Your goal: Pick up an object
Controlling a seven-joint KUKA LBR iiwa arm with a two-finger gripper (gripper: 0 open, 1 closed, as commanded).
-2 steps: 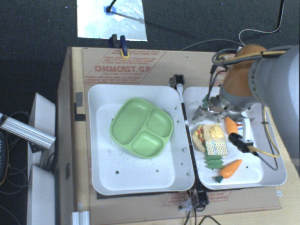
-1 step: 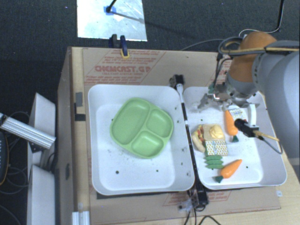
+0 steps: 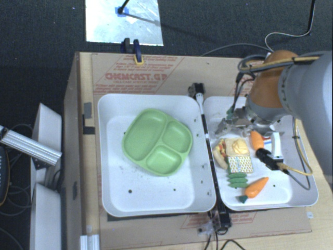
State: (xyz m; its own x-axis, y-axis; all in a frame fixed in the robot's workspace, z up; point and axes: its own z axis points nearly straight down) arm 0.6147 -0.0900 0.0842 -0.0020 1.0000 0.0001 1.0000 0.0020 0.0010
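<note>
The brown-paper-covered surface (image 3: 156, 66) carries red print that reads "CHEMCAST GP". The smaller lines around it are too fine to read. The left shallow white plastic bin (image 3: 117, 191) holds a light green plastic plate with three compartments (image 3: 157, 141), lying flat near the bin's middle.

The right shallow white plastic bin (image 3: 283, 194) holds the small toy foods, any of which could serve the task. A pale yellow and tan toy sandwich (image 3: 231, 150) lies near the bin's left wall. A small square checkered block (image 3: 240, 164) touches the sandwich's lower edge. A green toy pea pod (image 3: 237, 179) sits just in front of the block, and an orange toy carrot (image 3: 256, 187) lies near the front wall. A short orange piece (image 3: 256, 139) sits just right of the sandwich.

The metal claw (image 3: 232, 125) hangs low over the rear of this bin, just behind the toy sandwich. I cannot tell whether it is released or clenched, and nothing visibly sits in it.

The toy sandwich looks the likeliest target. It is probably light, stiff, smooth plastic and not fragile, but its lumpy outline could let it slip, so a hold across its narrower width seems best. The toy carrot tapers and would likely squirt out unless taken at its thick end.
</note>
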